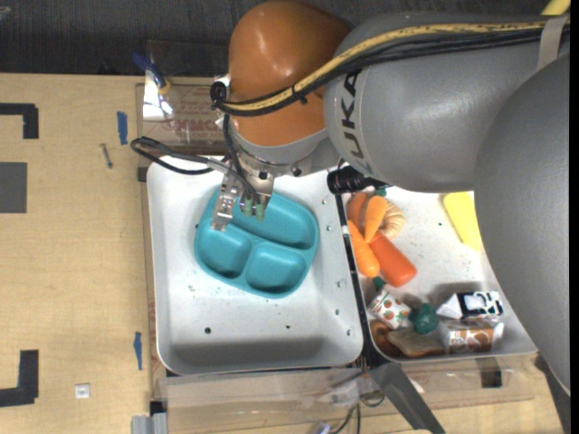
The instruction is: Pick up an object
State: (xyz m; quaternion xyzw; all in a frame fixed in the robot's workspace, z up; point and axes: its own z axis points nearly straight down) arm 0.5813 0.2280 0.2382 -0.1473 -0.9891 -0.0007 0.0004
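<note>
Teal divided plate (262,240) lies in the left bin (181,333), toward its 12 o'clock side; it looks stiff, light, slick plastic, best pinched at the raised rim. End effector (239,208) sits over its 10 o'clock rim, fingers slightly apart, nothing visibly clamped. Carrots (375,242) and small packages (470,319) crowd the right bin at 3 o'clock, clear of the plate.

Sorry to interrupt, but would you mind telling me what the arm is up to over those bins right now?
The grey arm reaches in over the left bin, with its hand down at the upper left edge of a teal divided tray, the one thing lying in that bin. Whether it has a grip on the tray, I cannot tell. The right bin holds toy carrots, a yellow piece and a few small packages along its near edge.
</note>
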